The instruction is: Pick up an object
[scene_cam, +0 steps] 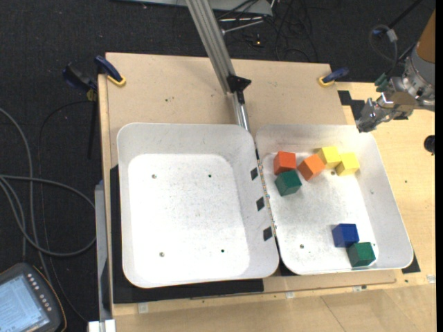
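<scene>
While my claw hangs over the far right corner of the right bin, nothing sits between its tips, and whether they stand wide or narrow I cannot tell from this slanting overhead view. Pictured below me: a tight cluster near the bin's far side, made up of a red-orange block, an orange block, a green block just beside them, and two yellow blocks touching each other. Well apart, near the front right corner, a blue block rests against a second green block. The left bin lies alongside, across the central divide.

No pick has begun, by my reading; I am poised outside the pile, not yet down among the blocks.

The hazards look plain enough. Every block has a neighbour touching or nearly so, and a descent on the cluster could land a tip on top of a cube rather than beside it, or wedge two at once and lift neither. The blue and green pair sit close to the bin's sloped wall, where a tip could strike the rim and skid. A corner-on grasp of a turned cube, such as the orange one, may squeeze it out sideways.
</scene>
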